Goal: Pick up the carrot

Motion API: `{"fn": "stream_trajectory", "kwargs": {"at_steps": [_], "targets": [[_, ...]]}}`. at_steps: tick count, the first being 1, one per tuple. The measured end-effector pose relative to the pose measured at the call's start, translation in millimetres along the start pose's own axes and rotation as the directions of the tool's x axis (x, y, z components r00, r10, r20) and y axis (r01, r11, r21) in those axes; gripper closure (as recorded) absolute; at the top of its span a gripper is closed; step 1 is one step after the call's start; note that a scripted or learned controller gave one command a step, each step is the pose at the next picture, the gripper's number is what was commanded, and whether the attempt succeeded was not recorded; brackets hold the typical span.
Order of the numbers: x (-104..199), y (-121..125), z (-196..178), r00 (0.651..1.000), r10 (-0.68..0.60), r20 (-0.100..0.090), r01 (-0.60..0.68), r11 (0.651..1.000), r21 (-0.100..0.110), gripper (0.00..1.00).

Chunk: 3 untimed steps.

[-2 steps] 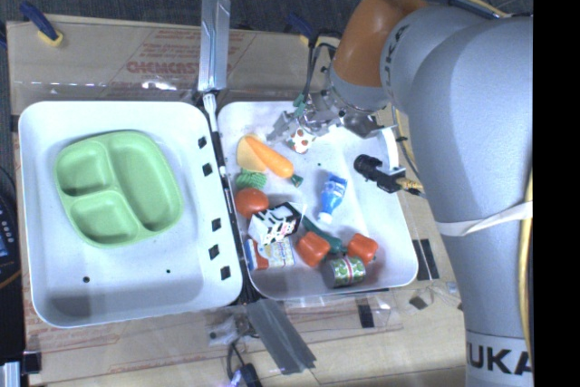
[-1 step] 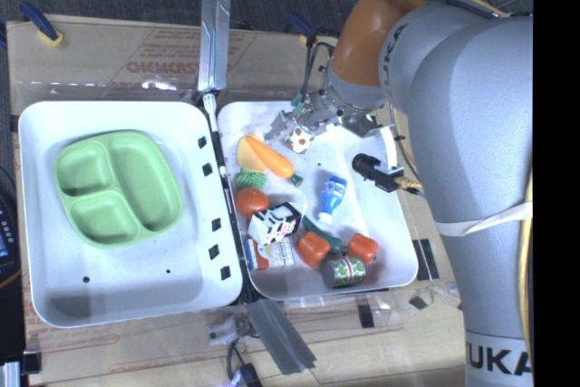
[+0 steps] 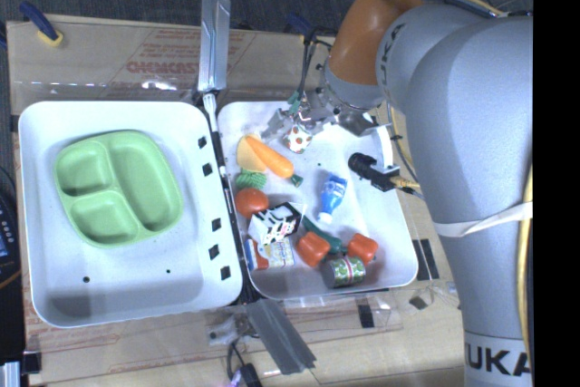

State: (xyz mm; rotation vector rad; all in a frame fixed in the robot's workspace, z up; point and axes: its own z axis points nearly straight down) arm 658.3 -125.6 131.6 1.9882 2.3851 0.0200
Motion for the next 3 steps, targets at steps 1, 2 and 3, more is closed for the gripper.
{"fn": "stream_trajectory", "kwargs": {"at_steps": [1, 2, 3], "targets": [[3, 2, 0, 1.000, -0.003, -0.003, 0.003, 1.000, -0.003, 0.00], [5, 3, 0, 1.000, -0.010, -0.005, 0.010, 1.000, -0.005, 0.00], [2, -11, 10, 1.000, 0.002, -0.018, -0.001, 0.999, 0.045, 0.00]]}}
